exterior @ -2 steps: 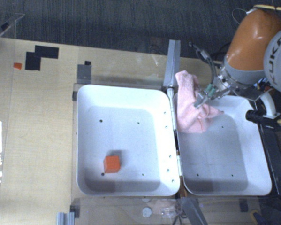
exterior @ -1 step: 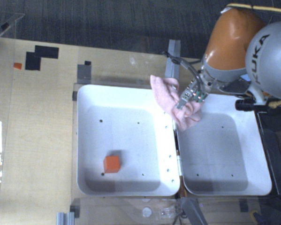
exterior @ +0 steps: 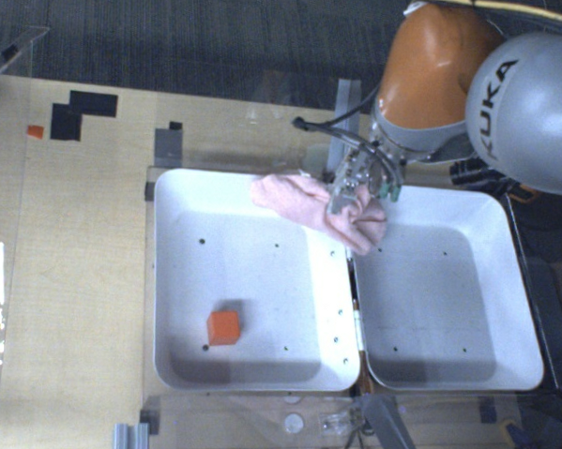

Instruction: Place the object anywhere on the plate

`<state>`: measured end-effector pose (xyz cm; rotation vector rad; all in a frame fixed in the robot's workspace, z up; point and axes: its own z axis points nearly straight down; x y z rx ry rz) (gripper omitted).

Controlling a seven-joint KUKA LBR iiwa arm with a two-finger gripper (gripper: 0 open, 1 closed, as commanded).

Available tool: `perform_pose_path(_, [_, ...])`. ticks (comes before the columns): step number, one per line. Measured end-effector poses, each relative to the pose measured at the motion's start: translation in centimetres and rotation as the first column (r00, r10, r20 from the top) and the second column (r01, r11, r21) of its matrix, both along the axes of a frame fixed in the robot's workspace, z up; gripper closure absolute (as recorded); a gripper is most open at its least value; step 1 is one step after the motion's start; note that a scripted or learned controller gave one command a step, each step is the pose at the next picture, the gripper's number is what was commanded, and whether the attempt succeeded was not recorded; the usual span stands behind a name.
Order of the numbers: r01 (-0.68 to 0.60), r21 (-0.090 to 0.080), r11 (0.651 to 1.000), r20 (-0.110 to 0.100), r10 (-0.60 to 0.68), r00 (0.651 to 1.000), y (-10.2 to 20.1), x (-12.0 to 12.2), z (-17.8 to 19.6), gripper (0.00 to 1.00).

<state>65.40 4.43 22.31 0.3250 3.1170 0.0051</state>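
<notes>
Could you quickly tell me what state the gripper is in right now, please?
Gripper: closed on the pink cloth, which hangs from it over the bins' shared edge.

Soft, matt pink cloth (exterior: 321,212), crumpled, lies beneath and to both sides of the metallic gripper (exterior: 351,196). Smooth white plastic bins (exterior: 254,377), faintly glossy. Matt orange block (exterior: 224,328), left of the jaws. Pale wood-grain bench (exterior: 71,283).
</notes>
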Motion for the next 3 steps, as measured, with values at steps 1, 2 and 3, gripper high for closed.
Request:
perform_pose_path(1, [-0.208,-0.001,0.978,-0.001,0.208,0.978,5.2,0.0,-0.8,1.0])
perform_pose_path(2, [-0.212,0.0,0.977,0.001,0.212,0.977,10.4,0.8,0.0,1.0])
perform_pose_path(3, [-0.211,0.0,0.977,0.002,0.211,0.977,10.3,0.8,0.1,0.0])
